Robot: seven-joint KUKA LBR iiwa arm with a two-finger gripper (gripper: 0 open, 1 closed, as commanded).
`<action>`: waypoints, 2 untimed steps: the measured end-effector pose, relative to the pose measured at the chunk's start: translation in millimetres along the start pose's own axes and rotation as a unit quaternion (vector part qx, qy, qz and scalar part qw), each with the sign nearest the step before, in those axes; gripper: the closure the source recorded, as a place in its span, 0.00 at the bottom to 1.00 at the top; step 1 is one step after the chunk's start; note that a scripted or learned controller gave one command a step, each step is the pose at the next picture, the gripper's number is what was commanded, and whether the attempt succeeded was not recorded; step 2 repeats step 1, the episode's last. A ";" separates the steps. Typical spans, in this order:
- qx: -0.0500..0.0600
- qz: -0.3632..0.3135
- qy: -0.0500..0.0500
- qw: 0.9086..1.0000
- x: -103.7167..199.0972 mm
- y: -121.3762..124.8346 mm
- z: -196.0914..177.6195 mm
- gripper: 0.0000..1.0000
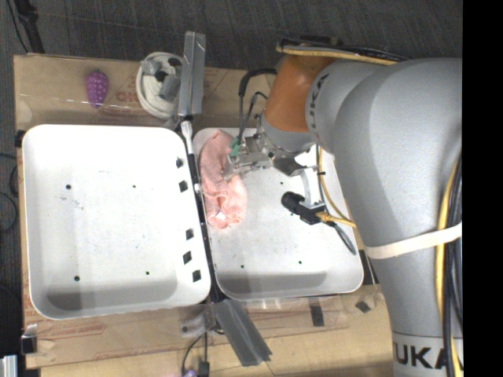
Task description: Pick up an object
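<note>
The hand (238,157) sits low in the right bin (314,277), touching a crumpled pink cloth (221,185) by the bin's left wall. Whether it is open or closed cannot be told.

You see two white bins (102,218), each dotted with a few small dark specks, on a tan bench (118,332). In the right bin (291,265) lies a pale pink cloth (220,183), mottled with lighter patches. At the upper left of the frame sits a purple lump (97,87), beside a cream coil (159,82). The arm (393,132) is grey with an orange band (289,100); the floor (118,10) is dark grey.
</note>
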State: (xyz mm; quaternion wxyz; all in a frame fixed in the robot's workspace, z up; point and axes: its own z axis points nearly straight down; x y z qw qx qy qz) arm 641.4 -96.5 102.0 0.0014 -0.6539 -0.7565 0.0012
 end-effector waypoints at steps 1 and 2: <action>-0.001 -0.122 -0.001 0.993 46.6 16.2 -123.3 1.00; -0.001 -0.122 -0.001 0.993 46.6 16.2 -123.3 1.00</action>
